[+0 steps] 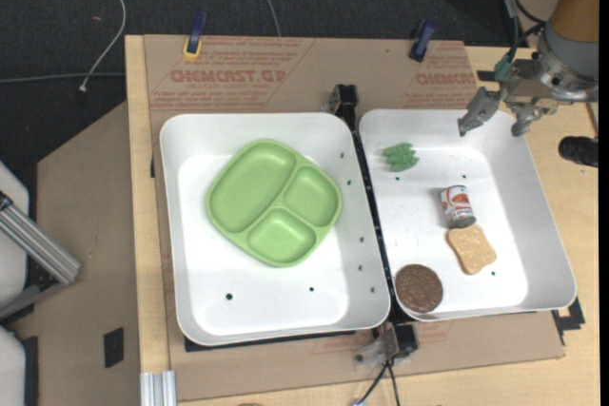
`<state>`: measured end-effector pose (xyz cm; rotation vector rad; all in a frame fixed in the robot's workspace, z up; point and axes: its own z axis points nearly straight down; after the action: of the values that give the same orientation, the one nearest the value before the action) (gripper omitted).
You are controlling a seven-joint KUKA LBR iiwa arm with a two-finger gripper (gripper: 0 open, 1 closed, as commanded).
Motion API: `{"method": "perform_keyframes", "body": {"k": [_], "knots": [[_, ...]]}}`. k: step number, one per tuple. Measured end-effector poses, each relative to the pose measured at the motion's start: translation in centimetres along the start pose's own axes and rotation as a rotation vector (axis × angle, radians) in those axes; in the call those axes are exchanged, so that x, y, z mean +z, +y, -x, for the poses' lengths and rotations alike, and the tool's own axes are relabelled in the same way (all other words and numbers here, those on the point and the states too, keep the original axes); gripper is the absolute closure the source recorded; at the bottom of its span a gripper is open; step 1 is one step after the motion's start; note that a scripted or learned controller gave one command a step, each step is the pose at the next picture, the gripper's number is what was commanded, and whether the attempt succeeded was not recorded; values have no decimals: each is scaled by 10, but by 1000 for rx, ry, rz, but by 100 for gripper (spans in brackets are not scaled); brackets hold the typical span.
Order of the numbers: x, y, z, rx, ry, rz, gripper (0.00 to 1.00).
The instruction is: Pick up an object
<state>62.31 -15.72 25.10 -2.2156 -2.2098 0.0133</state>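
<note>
- I see the gripper (499, 116) hovering over the far right corner of the right bin (533, 204), its two fingers spread apart with nothing between them.
- The arm (576, 24) comes in from the upper right, its orange band just above the wrist.
- In the right bin I count four things to pick from: a small green leafy piece (401, 156) near the far left side, a little red and white can (457, 205) lying near the middle, a tan slice of toast (472, 249) just beside the can on the near side, and a round brown cookie-like disc (419, 288) at the near left corner.
- The gripper is well apart from all four; the green piece lies nearest to it.
- The left bin (190, 280) holds a green divided plate (274, 202) with three compartments, sitting flat near its middle.
- Both bins sit on a cardboard sheet (285, 71) held by two blue clamps (196, 31) at the far edge.
</note>
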Motion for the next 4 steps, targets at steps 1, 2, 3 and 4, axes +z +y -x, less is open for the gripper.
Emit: {"method": "perform_keyframes", "body": {"k": [1, 2, 3, 4], "knots": [[-8, 2, -1, -3, -2, 14, 0], [55, 4, -2, -3, -1, 8, 0], [101, 9, -9, -4, -1, 8, 0], [160, 2, -4, -2, 0, 6, 0]]}}
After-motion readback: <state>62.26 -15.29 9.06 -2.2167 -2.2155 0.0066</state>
